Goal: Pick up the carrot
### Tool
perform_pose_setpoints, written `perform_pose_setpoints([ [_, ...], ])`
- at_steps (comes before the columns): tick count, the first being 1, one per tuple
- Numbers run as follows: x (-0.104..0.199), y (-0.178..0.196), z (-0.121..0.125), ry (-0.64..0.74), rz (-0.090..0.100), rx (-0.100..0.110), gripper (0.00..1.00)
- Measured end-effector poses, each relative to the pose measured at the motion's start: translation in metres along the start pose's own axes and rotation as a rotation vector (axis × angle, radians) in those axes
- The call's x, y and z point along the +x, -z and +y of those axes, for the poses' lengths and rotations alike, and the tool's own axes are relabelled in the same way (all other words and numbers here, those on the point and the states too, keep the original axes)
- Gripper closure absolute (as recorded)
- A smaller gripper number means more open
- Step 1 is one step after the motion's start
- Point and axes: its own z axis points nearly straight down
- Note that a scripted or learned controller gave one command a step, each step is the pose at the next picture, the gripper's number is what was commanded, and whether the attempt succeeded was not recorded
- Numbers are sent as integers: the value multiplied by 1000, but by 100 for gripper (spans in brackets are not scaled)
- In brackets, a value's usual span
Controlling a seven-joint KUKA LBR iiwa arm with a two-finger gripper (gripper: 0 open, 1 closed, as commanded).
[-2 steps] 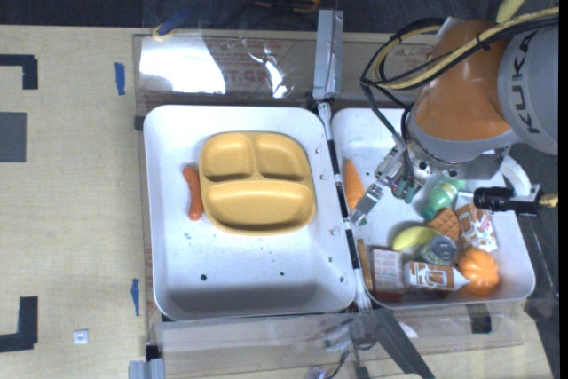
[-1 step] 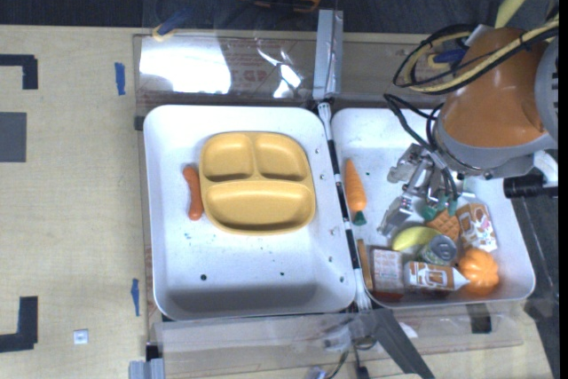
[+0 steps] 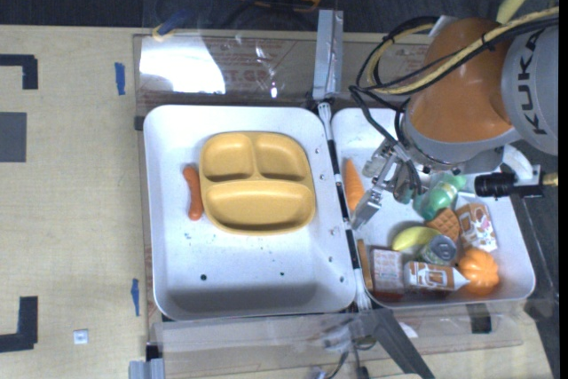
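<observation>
Overhead and at a slant, the camera view looks down on two shallow white bins set side by side on a wooden bench. At the middle of the left bin (image 3: 169,271) sits a yellow divided plate (image 3: 257,180), and just beside the plate's left edge lies a small orange-red sausage-shaped toy (image 3: 193,193).

From the right, the grey arm with its orange band (image 3: 461,89) reaches over the right bin (image 3: 524,280). Its gripper (image 3: 383,184) hangs low over the left part of that bin, fingers pointing down and to the left. The fingers look parted, with nothing between them.

Along the left wall of the right bin lies the carrot (image 3: 352,183), a slim orange piece running front to back, just beside the gripper's fingertips. Whether a fingertip touches it cannot be told.

Toward the near right corner of the same bin a cluster of toy food is piled: a green bottle-like item (image 3: 437,197), a yellow lemon (image 3: 411,238), a small tin can (image 3: 440,251), a brown carton (image 3: 424,275) and an orange fruit (image 3: 480,271).
</observation>
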Motion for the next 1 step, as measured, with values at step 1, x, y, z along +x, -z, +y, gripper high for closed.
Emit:
perform_pose_setpoints([
  [1, -11, -15, -55, -47, 6, 3, 0],
])
